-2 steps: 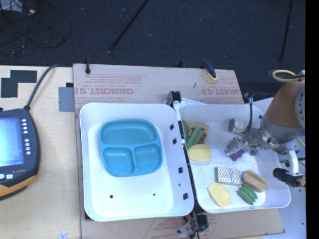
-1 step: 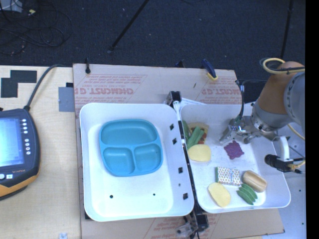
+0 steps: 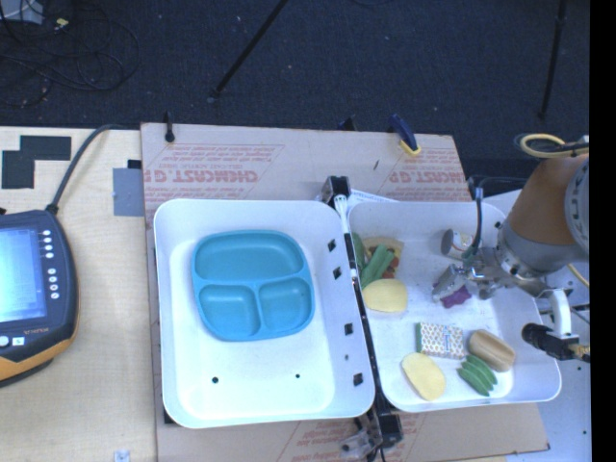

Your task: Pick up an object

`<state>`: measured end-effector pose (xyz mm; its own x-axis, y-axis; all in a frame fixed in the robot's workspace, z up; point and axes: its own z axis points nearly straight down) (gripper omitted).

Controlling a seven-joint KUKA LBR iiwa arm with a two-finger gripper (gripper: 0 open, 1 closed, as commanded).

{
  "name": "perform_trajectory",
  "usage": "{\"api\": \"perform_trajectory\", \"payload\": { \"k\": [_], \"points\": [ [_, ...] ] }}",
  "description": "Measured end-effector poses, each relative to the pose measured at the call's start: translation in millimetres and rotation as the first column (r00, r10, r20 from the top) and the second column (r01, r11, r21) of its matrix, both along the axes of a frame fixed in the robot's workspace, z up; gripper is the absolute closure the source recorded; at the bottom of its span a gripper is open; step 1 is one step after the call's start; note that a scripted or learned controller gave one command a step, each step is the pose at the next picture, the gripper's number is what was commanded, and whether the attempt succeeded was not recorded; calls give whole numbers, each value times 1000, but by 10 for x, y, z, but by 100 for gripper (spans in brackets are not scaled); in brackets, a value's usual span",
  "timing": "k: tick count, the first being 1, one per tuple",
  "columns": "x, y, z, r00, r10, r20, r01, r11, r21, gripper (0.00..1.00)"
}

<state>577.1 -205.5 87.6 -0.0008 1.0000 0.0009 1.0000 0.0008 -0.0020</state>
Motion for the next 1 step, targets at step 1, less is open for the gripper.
{"api": "perform_trajectory", "payload": {
  "k": [1],
  "points": [
    [-4,-12,104,1000,0,-1,0,1000,1,100]
  ]
}}
